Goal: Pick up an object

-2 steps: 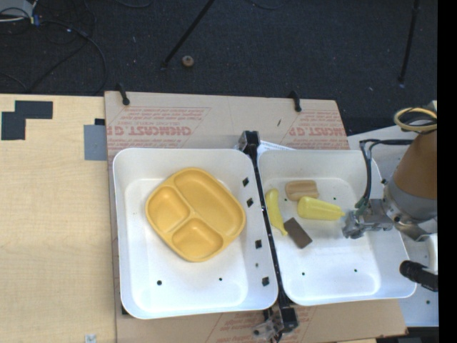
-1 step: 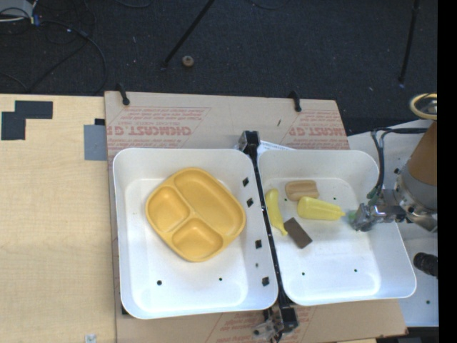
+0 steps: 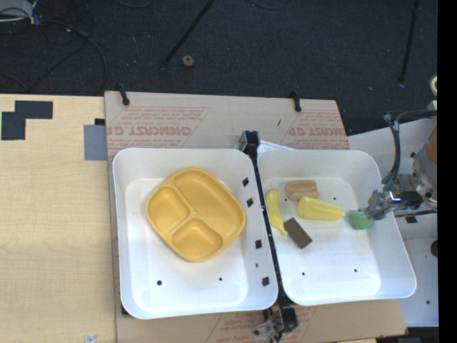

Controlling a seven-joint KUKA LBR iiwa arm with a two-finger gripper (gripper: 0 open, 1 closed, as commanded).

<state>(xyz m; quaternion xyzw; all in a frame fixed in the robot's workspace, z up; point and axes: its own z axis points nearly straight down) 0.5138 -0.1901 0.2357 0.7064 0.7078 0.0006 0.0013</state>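
Two shallow white bins stood side by side on the bench. The left bin (image 3: 136,277) carried a yellow divided tray (image 3: 195,213), set diagonally near its centre. The right bin (image 3: 343,277) held the small items, grouped in its upper half.

Largest of these was the yellow corn-shaped piece (image 3: 319,209), long axis running nearly left to right with its narrower end toward the bin's right edge. A tan block (image 3: 301,189) lay just above it. A yellow banana (image 3: 275,211) lay along the left edge beside the divider, long axis near top to bottom. A dark brown block (image 3: 298,232) sat touching the banana's lower end, tilted diagonally. A small green object (image 3: 360,220) rested by the right edge, too compact to show a clear axis.

The gripper (image 3: 378,204) hung at the right edge, directly against the green object. The step appeared to be the approach or closing on that item. Finger state could not be told. The next move would likely call for a secure closure before lifting.
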